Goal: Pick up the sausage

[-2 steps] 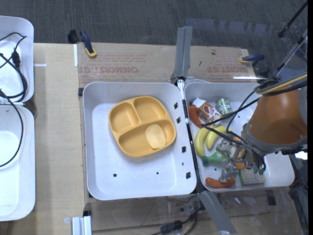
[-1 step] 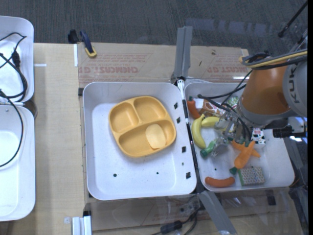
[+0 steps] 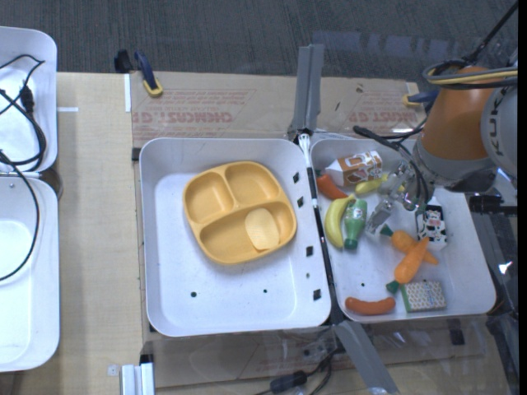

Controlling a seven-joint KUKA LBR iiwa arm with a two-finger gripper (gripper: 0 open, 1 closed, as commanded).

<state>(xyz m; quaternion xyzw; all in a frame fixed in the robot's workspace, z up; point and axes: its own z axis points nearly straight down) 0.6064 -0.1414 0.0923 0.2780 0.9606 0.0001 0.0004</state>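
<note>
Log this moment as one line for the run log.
gripper above right bin, near green bottle | sausage at bin's front edge, ungrasped | yellow plate in left bin

Robotics lab; cardboard-covered bench [image 3: 90, 220]; white bins [image 3: 165, 245]; toy food; loose cables [image 3: 20, 122]

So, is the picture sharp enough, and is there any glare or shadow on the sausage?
Camera view: light is even and soft; the sausage is reasonably sharp, with no glare, only a faint shadow under it. The gripper looks a bit blurred and cluttered. The white bin is bright but not washed out.
</note>
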